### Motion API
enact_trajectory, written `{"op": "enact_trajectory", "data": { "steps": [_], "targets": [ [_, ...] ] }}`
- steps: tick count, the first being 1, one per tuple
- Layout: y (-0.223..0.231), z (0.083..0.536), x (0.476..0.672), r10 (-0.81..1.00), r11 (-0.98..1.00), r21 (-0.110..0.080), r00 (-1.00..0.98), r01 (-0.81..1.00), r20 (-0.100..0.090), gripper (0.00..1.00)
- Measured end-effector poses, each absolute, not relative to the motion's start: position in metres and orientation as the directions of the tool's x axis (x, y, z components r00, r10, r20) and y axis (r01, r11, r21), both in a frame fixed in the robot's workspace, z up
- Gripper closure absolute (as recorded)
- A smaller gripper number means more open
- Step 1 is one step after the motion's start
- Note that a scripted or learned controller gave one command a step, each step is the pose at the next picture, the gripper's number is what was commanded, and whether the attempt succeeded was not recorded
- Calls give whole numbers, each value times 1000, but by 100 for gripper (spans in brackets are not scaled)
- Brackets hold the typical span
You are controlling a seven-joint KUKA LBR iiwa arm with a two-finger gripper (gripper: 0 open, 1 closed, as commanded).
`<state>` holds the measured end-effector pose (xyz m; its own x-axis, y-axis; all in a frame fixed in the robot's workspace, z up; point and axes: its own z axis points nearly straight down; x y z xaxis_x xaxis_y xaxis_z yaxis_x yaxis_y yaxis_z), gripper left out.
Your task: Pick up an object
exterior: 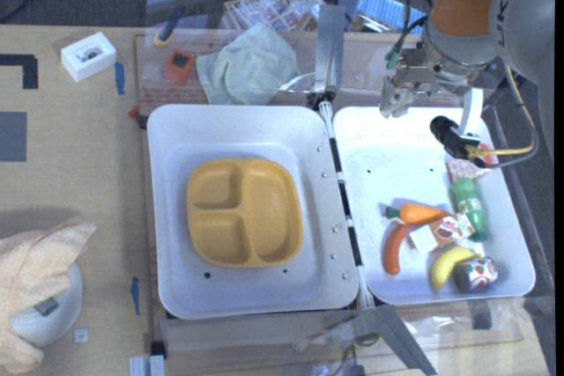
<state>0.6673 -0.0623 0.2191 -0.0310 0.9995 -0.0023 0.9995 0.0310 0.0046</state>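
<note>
My gripper (397, 104) hangs over the far left corner of the right bin (388, 154), its fingers slightly apart and nothing between them. The objects lie well in front of it, along the bin's near right side: an orange carrot (416, 212), a red sausage (393, 249), a yellow banana (447, 264), a green bottle (468, 203), a red and white piece (453, 230), a round red and white object (478, 275) and a pink packet (460, 169).
The left bin (167, 154) holds a yellow divided plate (244, 211). Behind the bins lie a pale green cloth (251, 66), an orange block (180, 64) and a metal post (329, 48). A white box (88, 55) sits far left.
</note>
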Motion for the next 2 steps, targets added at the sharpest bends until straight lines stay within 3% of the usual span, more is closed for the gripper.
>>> {"op": "enact_trajectory", "data": {
  "steps": [1, 2],
  "targets": [
    [-28, 185, 659, 999, -51, -2, 51, 999, 0, 100],
    [-28, 185, 659, 999, -50, -2, 50, 999, 0, 0]
  ]
}}
